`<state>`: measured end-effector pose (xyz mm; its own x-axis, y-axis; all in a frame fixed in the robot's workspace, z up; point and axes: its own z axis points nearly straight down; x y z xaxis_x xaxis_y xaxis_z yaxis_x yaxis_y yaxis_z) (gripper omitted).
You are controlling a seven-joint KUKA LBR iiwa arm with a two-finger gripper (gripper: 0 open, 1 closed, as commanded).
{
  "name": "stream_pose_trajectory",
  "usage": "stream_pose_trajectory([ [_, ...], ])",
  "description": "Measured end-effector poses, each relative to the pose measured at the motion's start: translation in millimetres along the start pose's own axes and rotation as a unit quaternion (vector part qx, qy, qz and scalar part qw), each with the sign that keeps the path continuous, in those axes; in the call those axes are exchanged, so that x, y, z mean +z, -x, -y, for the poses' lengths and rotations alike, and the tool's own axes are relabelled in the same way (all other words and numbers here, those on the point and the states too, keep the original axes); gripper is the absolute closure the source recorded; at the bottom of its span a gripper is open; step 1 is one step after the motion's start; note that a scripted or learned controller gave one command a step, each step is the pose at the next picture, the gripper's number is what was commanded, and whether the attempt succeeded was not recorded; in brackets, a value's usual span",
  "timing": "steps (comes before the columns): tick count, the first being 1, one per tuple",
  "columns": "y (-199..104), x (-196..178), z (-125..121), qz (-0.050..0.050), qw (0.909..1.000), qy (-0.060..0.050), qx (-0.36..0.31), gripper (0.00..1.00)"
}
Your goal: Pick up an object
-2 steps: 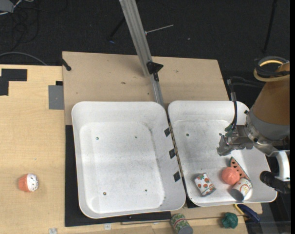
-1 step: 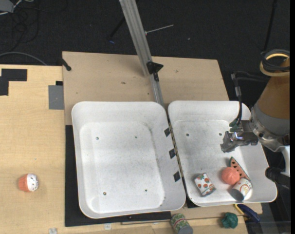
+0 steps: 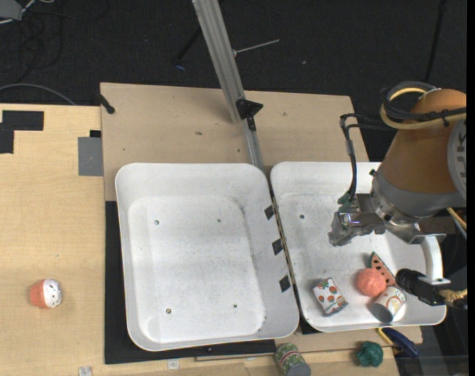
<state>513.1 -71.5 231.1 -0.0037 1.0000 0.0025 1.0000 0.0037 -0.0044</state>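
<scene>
In the right bin [image 3: 308, 186] lie a small white box with red spots [image 3: 329, 296], a pink-red ball [image 3: 370, 282], an orange wedge with dark dots [image 3: 381, 266] and a small can [image 3: 388, 305], all near its front edge. My gripper [image 3: 345, 229] hangs over the middle of this bin, behind and above those objects. I see nothing between its fingers.
The left bin [image 3: 143, 186] sits beside the right one, with black clips [image 3: 277, 245] along the shared edge. An orange-and-white ball [image 3: 45, 294] rests on the bench at far left. A dark can [image 3: 288, 358] and a green lump [image 3: 370, 354] lie in front of the bins. A metal bar [image 3: 222, 53] slants up behind.
</scene>
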Motion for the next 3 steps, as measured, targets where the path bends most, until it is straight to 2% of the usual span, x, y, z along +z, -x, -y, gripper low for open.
stream_pose_trajectory([
  [1, -46.3, 2.1, -12.3, 0.001, 1.0000, 0.001, 0.000, 1.00],
  [2, -99.5, -7.7, -13.6, 0.000, 1.0000, 0.001, -0.001, 1.00],
  [3, -142.3, 1.8, -16.1, 0.001, 1.0000, 0.000, 0.000, 1.00],
])
